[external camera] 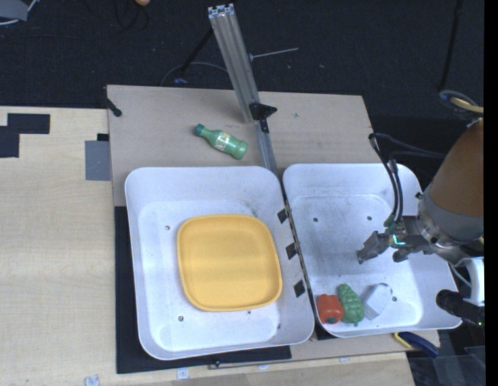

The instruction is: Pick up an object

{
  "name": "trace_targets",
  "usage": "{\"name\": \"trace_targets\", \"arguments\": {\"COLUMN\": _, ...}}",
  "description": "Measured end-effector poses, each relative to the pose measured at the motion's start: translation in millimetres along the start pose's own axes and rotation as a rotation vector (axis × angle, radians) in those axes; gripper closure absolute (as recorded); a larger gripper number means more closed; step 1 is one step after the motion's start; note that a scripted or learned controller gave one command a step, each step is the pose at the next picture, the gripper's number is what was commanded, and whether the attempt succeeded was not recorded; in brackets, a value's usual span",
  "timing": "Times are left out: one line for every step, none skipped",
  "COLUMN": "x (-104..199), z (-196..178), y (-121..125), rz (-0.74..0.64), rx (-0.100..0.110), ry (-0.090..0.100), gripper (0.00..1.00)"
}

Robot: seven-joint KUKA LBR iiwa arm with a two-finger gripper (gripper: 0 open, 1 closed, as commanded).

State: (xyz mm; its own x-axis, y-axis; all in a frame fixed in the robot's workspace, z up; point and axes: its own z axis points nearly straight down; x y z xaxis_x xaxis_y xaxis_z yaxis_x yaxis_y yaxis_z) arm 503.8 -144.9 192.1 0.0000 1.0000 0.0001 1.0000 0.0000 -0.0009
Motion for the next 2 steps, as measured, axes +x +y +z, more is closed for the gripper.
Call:
{"name": "trace_targets", "arguments": {"x": 0, "z": 0, "y": 0, "rz": 0.0, "rx": 0.0, "ry": 0.0, "gripper": 0.0}}
{"name": "trace_targets", "arguments": {"x": -6, "z": 58, "y": 5, "rz": 0.0, "rx": 0.005, "ry": 0.001, "gripper": 0.0}}
